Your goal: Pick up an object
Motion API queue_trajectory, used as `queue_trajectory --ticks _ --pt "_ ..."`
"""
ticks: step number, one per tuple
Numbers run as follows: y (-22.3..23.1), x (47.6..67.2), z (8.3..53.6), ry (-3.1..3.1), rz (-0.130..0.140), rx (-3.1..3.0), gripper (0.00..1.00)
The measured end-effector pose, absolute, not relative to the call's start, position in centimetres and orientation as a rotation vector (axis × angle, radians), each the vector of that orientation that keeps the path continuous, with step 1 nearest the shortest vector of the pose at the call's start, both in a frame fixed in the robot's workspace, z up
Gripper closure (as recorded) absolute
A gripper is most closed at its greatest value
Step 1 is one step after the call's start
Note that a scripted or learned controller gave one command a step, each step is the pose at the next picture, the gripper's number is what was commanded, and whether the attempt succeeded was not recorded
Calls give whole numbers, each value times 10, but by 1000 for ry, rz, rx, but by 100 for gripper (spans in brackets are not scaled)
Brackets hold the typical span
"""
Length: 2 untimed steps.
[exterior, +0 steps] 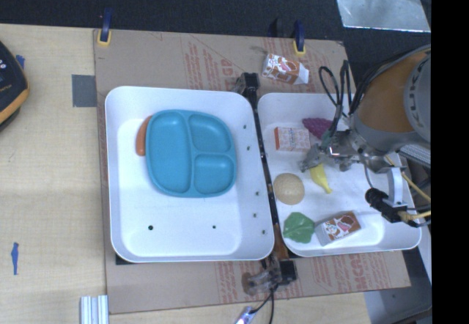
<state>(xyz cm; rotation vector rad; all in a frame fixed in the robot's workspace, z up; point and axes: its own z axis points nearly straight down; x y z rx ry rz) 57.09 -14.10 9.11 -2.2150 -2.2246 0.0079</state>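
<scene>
My gripper [316,160] hangs low over the middle of the right bin [396,242], at the end of the grey arm with the orange band [388,99]. Right beside it, to its lower right, lies a small yellow banana-shaped piece [322,179]. A white and orange packet [292,138] lies just to the gripper's left, and a purple piece [317,126] sits above it. Nearer the front are a beige ball [289,188], a green piece [298,226] and a printed packet [338,227]. I see nothing held in the gripper.
The left bin [124,227] holds a blue divided plate [191,152] with an orange piece [140,138] poking out at its left edge. A small red and white packet [284,70] lies on the cardboard behind the right bin. Black cables [338,88] loop beside the arm.
</scene>
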Motion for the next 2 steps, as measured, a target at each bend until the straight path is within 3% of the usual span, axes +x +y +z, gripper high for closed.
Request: queue_trajectory --ticks 1,2 --pt "-142 571 102 -2231 10 -2209 100" --pt "-56 607 193 -2227 -2 -2214 100"
